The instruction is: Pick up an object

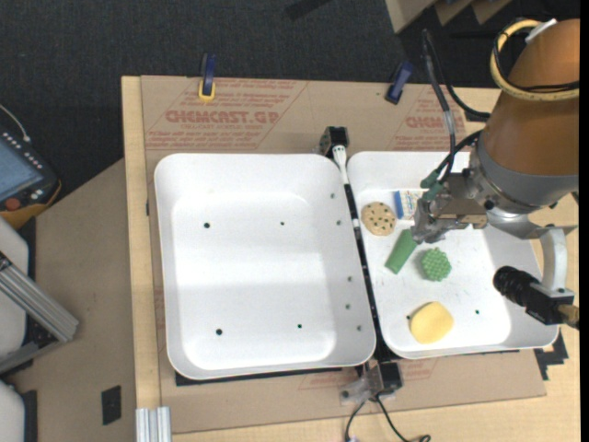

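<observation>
Green block (399, 252) unlifted, flat in right bin (497, 334); gripper (429, 231) just above its top end, jaw state unclear; grasp and lift remaining

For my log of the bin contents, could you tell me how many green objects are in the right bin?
2: a green block lying aslant just below the gripper, and a bumpy green ball to its right. The arm may hide others.

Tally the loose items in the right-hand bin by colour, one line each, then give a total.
Green: 2, a green block and a knobbly green ball
Yellow: 1, a yellow lump
Tan: 1, a round cookie
Blue and white: 1, a small packet, partly hidden by the gripper
Total: 5
</observation>
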You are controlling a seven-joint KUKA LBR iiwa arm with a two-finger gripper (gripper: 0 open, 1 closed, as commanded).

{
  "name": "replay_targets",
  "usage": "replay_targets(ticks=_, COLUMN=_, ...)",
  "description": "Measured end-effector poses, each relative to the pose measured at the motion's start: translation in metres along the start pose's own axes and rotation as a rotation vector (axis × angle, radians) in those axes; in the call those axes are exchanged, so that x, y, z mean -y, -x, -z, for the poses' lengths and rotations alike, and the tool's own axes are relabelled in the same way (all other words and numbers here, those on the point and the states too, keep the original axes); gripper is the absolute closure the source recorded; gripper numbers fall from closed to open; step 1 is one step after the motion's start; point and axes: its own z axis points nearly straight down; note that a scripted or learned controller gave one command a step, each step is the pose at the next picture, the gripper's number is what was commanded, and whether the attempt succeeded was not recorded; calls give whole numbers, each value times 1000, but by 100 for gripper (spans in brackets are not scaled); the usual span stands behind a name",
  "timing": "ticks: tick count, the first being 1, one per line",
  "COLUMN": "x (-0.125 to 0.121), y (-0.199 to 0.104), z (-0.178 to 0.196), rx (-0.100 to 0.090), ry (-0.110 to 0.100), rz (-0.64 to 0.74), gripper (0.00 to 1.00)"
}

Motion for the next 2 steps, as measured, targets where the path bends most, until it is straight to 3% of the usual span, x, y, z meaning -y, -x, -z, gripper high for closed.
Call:
replay_targets(ticks=1, x=3, y=67, z=-73, rx=3, ry=-13, rz=-15, gripper=100)
replay_targets(ticks=2, x=-10, y=8, z=-7, rx=0, ry=3, rz=0, gripper=100)
